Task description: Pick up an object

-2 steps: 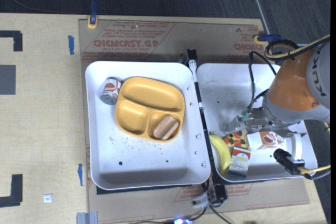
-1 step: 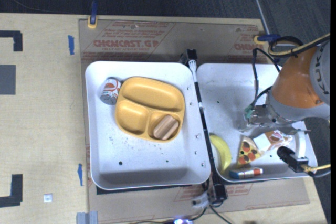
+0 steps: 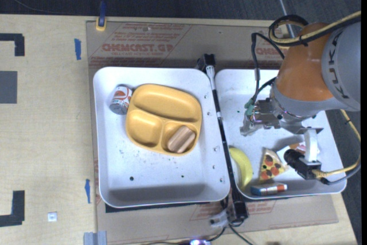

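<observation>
The gripper hangs over the middle of the right bin; whether it is wide or narrow, I cannot tell. The pizza slice lies nearest, toward the bin's front edge, beside the banana.

We are looking at robotics lab bench: KUKA arm reaching over two white bins, toy food inside, tape marks on wooden bench, cables trailing.
</observation>
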Controlling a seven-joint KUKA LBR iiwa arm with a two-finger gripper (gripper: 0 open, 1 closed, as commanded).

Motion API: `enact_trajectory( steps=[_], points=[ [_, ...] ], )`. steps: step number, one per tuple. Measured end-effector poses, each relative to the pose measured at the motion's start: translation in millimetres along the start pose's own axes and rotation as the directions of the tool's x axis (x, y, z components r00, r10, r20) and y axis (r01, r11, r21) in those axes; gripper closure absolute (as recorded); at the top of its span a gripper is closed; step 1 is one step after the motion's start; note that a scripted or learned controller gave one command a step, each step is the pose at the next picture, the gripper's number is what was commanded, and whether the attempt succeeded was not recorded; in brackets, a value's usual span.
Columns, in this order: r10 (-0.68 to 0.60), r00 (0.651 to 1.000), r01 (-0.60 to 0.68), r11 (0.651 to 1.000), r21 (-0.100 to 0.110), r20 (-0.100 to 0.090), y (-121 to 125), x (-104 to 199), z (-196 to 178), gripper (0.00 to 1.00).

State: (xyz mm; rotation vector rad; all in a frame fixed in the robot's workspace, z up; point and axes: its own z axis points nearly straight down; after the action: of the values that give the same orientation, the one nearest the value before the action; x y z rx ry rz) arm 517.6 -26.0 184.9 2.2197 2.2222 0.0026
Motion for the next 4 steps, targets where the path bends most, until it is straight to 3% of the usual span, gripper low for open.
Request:
enact_trajectory(
  steps=[1,2,3,4],
  points=[
    [0.001,1.000,-0.001,1.000,0.000,0.001,-0.2,-0.6,0.2,0.00],
    [0.003,1.000,-0.003,1.000,0.002,0.001,-36.7,-70.1,57.7,0.00],
    [0.001,1.000,-0.001,1.000,0.000,0.001,-37.7,-71.3,90.1,0.00],
    [0.002,1.000,-0.002,1.000,-0.004,0.002,-36.5,-71.4,80.3,1.00]
  ],
)
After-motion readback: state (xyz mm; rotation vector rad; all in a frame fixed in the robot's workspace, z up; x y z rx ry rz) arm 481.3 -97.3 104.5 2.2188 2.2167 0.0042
